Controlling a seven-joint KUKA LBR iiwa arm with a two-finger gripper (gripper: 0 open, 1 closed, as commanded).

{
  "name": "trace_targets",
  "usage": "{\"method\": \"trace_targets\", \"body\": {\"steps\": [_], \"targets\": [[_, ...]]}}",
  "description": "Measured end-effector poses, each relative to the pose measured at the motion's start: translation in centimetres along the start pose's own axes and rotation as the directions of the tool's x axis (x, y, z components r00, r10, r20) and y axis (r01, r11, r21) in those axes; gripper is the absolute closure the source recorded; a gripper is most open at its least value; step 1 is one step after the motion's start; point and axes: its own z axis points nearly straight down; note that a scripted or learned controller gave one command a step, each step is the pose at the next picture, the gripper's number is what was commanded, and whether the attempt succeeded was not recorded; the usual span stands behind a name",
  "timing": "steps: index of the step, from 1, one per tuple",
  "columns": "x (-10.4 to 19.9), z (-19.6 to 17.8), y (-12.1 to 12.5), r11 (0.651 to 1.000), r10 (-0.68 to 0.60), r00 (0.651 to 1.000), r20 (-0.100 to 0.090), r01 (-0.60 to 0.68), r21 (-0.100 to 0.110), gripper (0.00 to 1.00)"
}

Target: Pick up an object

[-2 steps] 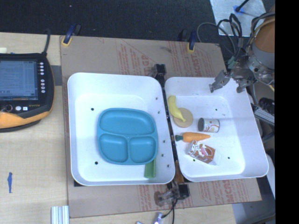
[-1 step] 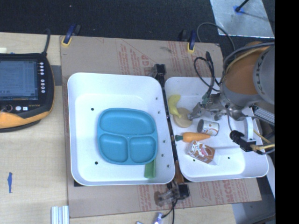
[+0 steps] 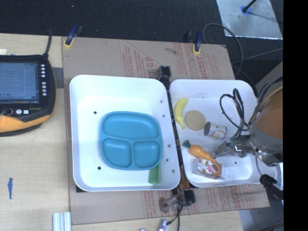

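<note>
The right bin [image 3: 240,177] holds several small objects. A yellow banana [image 3: 180,111] lies at its left, with a round tan disc [image 3: 195,120] beside it. A small can [image 3: 215,130] lies on its side near the middle. An orange carrot [image 3: 201,152] sits above a red and white packet [image 3: 208,168] near the front. My gripper [image 3: 225,149] hangs low in the right bin, just right of the carrot and below the can. Nothing shows in its grasp.
The left bin [image 3: 82,129] holds a blue divided plate [image 3: 131,139] and a green piece [image 3: 154,175] at its front right. A black cable [image 3: 234,107] loops over the right bin's back right. A tablet pendant [image 3: 21,93] lies at the bench's left.
</note>
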Motion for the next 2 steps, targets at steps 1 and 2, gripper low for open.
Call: {"method": "trace_targets", "body": {"steps": [1, 2], "targets": [[-1.7, 0.3, 8.3, 1.000, 0.001, 1.000, 0.000, -0.001, -0.002, 0.00], [2.2, -9.4, 12.3, 1.000, 0.000, 1.000, -0.001, 0.000, -0.003, 0.00]]}}
